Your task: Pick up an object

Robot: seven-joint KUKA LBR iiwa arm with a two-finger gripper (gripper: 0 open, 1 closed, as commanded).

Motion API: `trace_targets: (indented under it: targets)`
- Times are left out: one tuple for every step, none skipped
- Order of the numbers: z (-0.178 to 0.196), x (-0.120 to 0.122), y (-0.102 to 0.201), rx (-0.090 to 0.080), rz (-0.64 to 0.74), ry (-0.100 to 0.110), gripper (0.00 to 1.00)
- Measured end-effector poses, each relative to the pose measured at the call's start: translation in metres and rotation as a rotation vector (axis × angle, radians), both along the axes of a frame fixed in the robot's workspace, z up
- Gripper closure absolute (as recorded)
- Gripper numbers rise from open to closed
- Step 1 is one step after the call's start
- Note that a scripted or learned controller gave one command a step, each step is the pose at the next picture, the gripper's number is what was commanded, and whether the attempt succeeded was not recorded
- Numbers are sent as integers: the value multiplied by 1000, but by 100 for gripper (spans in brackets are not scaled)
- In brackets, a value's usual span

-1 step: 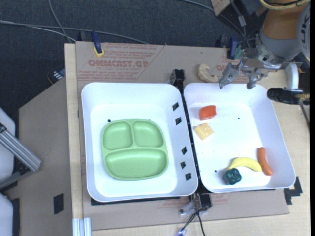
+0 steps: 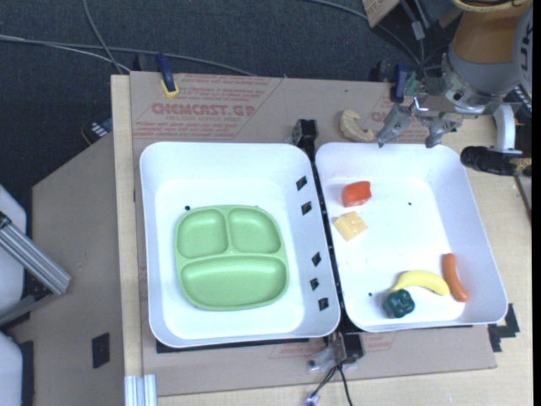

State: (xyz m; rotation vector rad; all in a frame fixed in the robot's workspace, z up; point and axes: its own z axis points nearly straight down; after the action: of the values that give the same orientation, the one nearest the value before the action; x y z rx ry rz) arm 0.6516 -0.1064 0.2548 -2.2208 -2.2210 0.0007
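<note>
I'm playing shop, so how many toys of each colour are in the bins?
Green: 2, the divided plate and the dark lump
Orange: 2, the block and the sausage
Yellow: 2, the banana and the cheese
Total: 6

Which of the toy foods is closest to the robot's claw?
The orange-red piece, at the far side of the right bin, lies closest to the gripper. The yellow cheese wedge sits just beyond it.

Running off the top edge: the arm point(image 2: 490, 24); lying too small to identify: a beige scrap point(image 2: 358, 125).
</note>
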Motion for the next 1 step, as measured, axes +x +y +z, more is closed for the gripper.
trace_targets:
  targets:
    - [-63,0,-3,1,0,7,0]
